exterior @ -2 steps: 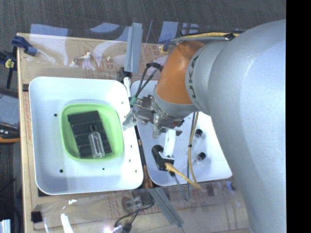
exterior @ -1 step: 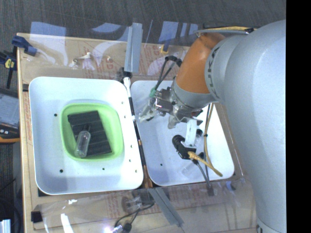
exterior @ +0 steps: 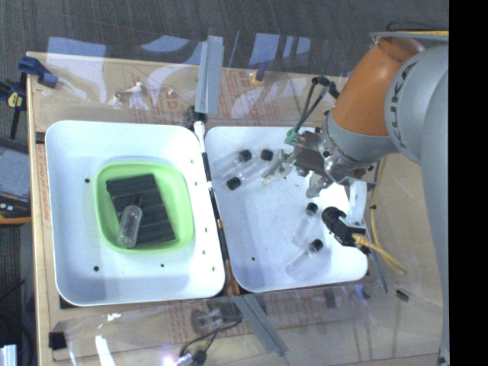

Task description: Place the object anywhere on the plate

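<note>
Clear vial (exterior: 129,226) lying on its side on the dark insert of the green plate (exterior: 104,181), left bin (exterior: 65,265); task item thus already on target, judged placed. Other vials (exterior: 232,181) scattered loose in right bin (exterior: 259,273), likely the supply. Gripper (exterior: 284,166) low over right bin's upper part; opening not discernible, nothing seen between fingers.

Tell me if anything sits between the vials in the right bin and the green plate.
Only the two bins' adjoining rims lie between the vials and the green plate. A clear vial already lies on the plate's dark insert.
</note>
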